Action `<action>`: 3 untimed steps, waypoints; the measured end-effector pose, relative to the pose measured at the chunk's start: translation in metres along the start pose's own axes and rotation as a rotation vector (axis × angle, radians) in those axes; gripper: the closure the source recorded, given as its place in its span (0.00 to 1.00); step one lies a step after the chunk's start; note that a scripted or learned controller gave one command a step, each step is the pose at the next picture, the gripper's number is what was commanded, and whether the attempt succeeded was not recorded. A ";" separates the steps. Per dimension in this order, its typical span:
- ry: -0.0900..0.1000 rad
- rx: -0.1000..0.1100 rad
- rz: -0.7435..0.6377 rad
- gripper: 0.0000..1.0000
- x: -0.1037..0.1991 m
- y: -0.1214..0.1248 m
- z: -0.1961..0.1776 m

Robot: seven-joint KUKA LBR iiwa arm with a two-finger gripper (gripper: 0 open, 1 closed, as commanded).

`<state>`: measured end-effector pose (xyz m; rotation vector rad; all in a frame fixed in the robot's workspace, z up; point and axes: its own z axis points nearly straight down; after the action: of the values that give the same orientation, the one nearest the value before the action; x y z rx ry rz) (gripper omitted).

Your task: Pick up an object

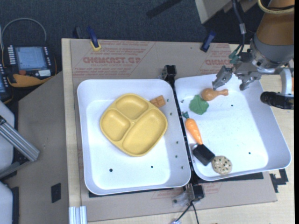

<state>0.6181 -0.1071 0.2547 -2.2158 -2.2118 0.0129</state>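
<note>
The toy drumstick (214, 94) looks the likeliest pick: it lies at the far left of the right bin (261, 139), just below the gripper (233, 80), whose two fingers stand apart with nothing between them. Going left to right, the left bin (93, 162) holds a yellow divided plate (134, 124) with a small brown block (158, 101) touching its far edge. In the right bin come a green leafy toy (199, 105), a toy carrot (193, 130), a black block (202, 154) and a speckled cookie (221, 164). The drumstick is probably light, stiff plastic, smooth and apt to slip. Its long axis runs left to right, plump end left, thin bone end pointing right; pinching across the plump end seems safest.
</note>
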 end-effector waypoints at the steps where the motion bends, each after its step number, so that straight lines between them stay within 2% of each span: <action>1: -0.001 -0.013 -0.002 0.00 0.000 0.002 -0.007; 2: 0.000 -0.006 -0.002 0.00 0.007 -0.006 0.049; 3: -0.001 -0.011 -0.001 0.00 0.000 0.001 0.099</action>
<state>0.6180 -0.1072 0.1554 -2.2208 -2.2193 0.0025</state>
